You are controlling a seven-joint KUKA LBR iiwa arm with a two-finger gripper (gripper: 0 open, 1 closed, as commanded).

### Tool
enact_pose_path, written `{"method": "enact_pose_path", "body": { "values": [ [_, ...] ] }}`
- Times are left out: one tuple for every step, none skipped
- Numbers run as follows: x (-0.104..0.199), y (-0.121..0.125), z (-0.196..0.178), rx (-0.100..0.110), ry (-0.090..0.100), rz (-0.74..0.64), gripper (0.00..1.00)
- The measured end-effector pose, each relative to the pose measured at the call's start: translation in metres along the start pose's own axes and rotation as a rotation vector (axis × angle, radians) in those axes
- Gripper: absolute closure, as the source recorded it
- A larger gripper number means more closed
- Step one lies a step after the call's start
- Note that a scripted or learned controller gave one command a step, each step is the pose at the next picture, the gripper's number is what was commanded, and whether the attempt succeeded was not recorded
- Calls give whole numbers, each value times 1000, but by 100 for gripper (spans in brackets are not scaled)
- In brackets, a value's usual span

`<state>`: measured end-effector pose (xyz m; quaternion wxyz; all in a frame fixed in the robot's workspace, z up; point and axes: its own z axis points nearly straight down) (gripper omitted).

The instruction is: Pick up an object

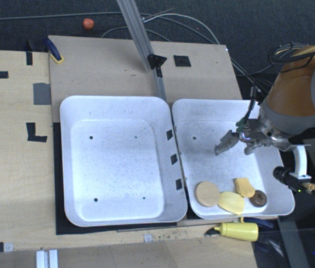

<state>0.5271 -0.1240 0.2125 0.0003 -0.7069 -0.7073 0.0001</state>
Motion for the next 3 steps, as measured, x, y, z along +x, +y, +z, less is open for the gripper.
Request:
{"method": "enact_pose_path", "body": {
  "values": [
    [-8, -40, -77, -7, -1, 1, 0],
    [-69, -40, -78, 0, -1, 4, 0],
    [-41, -17, -68, 1, 0, -12, 0]
  ]
}}
